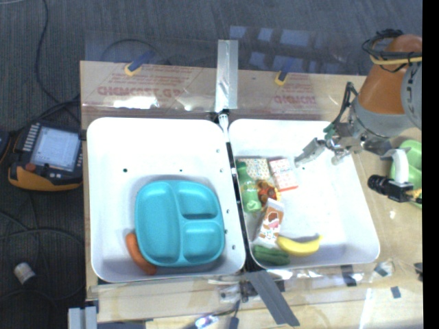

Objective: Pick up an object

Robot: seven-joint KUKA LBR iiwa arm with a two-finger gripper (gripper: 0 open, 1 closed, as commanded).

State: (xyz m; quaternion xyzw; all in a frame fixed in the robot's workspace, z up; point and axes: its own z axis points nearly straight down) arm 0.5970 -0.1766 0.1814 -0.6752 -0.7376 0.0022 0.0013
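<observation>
My gripper [320,156] hangs over the back right part of the right bin [343,214]. Its two fingers are spread apart and open, with nothing between them. Along the bin's left side lies a pile of toy food: a yellow banana [300,244], a green cucumber [269,255], a small printed carton [271,222], a white and red box [283,173], a patterned packet [254,168] and a green piece [251,200]. The nearest item, the white and red box, lies a little to the left of and below the fingers.
The left bin [116,156] holds a teal divided plate [180,223], with an orange carrot [138,253] partly under its near left edge. A metal divider [226,81] stands behind the two bins. A handheld pendant [46,156] lies off the bench to the left.
</observation>
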